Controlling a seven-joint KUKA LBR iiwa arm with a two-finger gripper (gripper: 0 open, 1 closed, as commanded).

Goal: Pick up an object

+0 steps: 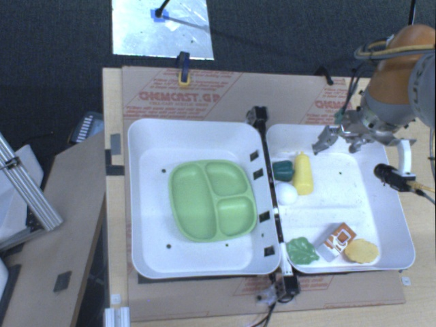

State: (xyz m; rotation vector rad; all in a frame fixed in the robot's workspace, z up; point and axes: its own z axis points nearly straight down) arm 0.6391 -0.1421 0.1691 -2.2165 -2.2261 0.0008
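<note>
Objects for picking are found in the right bin (388,203): a yellow bottle (302,174) lies lengthwise near the bin's left wall, with a dark green item (283,170) touching its left side and a white egg-shaped item (287,194) just below both. Along the near edge, a green leafy piece (301,251), a small orange and white carton (336,241) and a yellow rounded item (361,251) are noted in a row. The gripper (338,139) is observed above the far edge of the right bin, well apart from all items; its fingers are seen spread, with nothing between them. A green divided plate (210,200) is recorded in the left bin (146,182), lying flat.
</note>
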